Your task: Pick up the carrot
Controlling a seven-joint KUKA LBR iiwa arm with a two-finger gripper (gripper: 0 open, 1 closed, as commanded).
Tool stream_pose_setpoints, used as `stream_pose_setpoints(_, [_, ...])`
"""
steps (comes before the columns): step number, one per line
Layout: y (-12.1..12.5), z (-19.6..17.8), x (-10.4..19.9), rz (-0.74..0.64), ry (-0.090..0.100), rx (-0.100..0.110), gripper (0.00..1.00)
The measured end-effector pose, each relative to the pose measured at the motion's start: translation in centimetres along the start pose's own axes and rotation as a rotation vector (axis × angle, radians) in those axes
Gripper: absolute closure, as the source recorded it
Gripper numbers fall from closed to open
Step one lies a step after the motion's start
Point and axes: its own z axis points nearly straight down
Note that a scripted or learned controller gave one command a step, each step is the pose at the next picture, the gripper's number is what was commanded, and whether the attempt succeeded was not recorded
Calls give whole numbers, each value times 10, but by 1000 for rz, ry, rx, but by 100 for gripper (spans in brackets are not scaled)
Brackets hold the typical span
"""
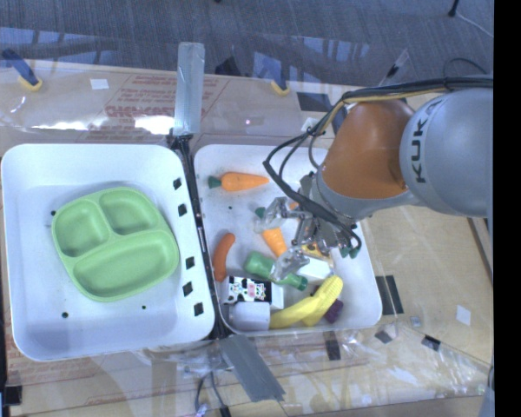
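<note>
The arm is hanging low over the right bin [365, 295], its gripper [297, 233] sitting just above a small orange carrot piece [275, 241], though whether the fingers are open or closed is impossible to tell. A whole carrot [240, 182] is lying near the bin's back wall, another [222, 256] along its left side. The green divided plate [115, 241] is sitting in the left bin [22, 311].
</note>
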Motion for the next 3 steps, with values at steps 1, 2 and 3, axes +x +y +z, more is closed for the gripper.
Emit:
stream_pose_setpoints(1, [-35, 22, -16, 404, -45, 11, 0])
stream_pose_setpoints(2, [5, 28, -23, 372, -44, 12, 0])
stream_pose_setpoints(3, [5, 15, -25, 363, -50, 16, 100])
